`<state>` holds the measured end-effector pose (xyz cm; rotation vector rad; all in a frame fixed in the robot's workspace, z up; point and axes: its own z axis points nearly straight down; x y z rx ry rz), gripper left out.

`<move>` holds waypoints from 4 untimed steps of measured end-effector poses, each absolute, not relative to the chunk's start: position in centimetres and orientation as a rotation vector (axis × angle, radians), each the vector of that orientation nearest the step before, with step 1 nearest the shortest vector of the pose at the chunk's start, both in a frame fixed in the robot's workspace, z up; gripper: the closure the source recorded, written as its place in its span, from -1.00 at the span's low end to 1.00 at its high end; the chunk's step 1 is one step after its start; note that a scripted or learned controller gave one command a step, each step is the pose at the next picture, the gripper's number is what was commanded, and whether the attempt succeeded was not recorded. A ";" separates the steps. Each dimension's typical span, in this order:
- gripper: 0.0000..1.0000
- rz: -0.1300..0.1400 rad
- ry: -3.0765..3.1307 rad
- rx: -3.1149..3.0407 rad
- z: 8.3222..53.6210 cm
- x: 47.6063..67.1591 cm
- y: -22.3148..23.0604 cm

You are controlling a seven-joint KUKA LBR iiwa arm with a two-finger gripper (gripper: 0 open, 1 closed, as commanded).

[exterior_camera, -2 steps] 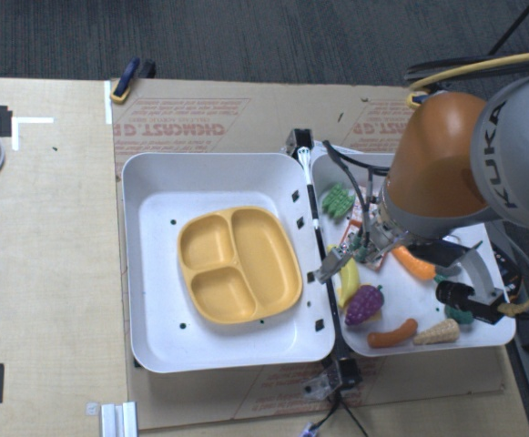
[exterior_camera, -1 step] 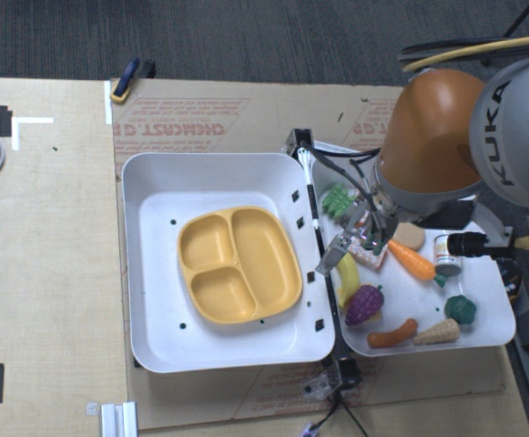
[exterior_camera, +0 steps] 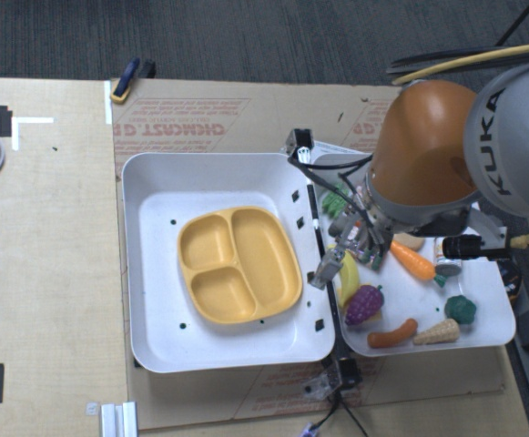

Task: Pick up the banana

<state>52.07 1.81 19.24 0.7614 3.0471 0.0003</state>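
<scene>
So the arm (exterior_camera: 446, 144) is reaching in from the right and hanging over the right-hand bin (exterior_camera: 492, 330), with that big orange band covering a good chunk of it. The end effector (exterior_camera: 350, 239) is down low near the bin's left edge, right at the top end of the banana (exterior_camera: 348, 279). The banana is lying in the left part of the right bin, roughly lengthwise and tipped a bit, just beside the wall that the two bins share. Honestly I cannot tell whether the end effector is apart, together or clamped on anything, since it's all a jumble of dark metal and cables from this angle.

Other stuff in the right bin: a bunch of purple grapes (exterior_camera: 363, 304) touching the banana's lower end, a carrot (exterior_camera: 413, 261) up to the right of it, a red sausage-looking thing (exterior_camera: 392, 334) along the near wall, a waffle cone (exterior_camera: 437, 332) just beside that, and a dark green vegetable (exterior_camera: 461, 309) (broccoli maybe, too small to be sure). Something green (exterior_camera: 335, 204) also peeks out under the arm.

The left bin (exterior_camera: 150, 271) holds a yellow three-compartment plate (exterior_camera: 239, 264), sitting a bit skewed. Both bins are on cardboard on the worktop (exterior_camera: 45, 271).
</scene>
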 end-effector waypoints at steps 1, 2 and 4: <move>1.00 0.002 3.042 0.765 20.2 52.2 1.8; 1.00 0.000 3.080 0.619 19.2 47.8 5.7; 1.00 0.000 3.137 -0.055 24.7 51.3 4.4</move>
